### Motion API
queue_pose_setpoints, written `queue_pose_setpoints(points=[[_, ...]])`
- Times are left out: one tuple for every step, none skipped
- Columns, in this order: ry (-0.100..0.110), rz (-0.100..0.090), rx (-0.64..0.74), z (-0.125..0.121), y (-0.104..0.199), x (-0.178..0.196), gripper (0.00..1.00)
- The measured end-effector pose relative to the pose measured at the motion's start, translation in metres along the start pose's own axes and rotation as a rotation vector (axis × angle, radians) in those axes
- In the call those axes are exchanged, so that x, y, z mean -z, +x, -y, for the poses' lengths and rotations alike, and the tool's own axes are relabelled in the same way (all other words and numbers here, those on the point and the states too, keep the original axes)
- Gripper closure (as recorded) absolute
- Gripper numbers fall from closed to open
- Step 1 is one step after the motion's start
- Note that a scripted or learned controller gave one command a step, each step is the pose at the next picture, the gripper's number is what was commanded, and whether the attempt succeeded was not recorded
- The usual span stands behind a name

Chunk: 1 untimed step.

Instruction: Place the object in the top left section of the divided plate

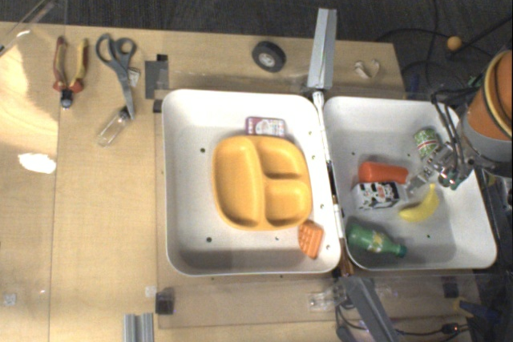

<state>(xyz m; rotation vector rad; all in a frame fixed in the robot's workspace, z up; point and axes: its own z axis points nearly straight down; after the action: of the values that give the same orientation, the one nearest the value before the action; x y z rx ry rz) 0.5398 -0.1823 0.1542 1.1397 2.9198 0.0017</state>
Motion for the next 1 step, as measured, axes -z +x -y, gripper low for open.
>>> queue_pose_setpoints(points=[[-0.003, 0.002, 0.018, -0.0374, 0.0203, 0.0164, 1.00]])
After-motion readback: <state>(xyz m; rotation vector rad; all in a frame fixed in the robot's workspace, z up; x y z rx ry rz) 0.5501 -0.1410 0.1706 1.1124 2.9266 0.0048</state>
